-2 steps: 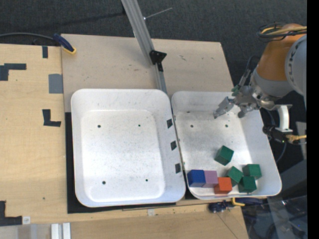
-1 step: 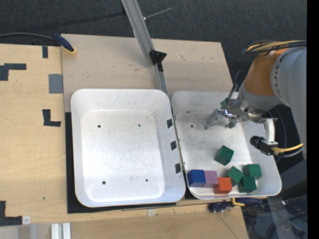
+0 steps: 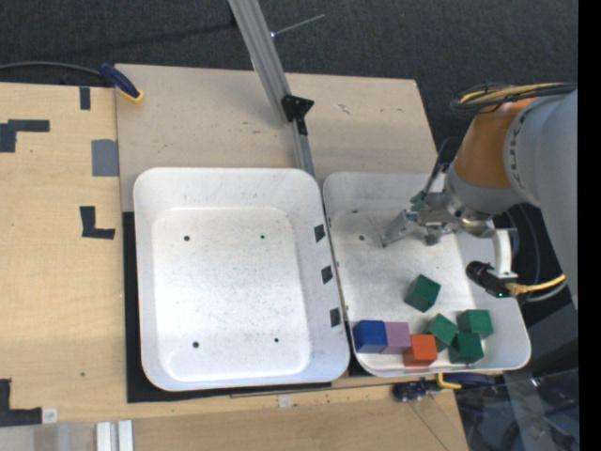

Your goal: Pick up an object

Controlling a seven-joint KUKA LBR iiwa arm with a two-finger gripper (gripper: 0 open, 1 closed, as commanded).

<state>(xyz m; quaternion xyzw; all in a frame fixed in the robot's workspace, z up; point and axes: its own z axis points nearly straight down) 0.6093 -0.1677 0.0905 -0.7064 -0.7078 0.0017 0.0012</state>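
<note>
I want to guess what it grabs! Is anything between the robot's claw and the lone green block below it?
No. In the camera view, just bare white bin floor lies between the gripper and the lone green block.

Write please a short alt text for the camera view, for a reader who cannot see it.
A grey robot arm reaches in from the right, its gripper low over the right bin, apart from the blocks. Seven blocks sit near this bin's front edge: four green, one blue, one purple, one orange. The left bin lies beside it.
</note>
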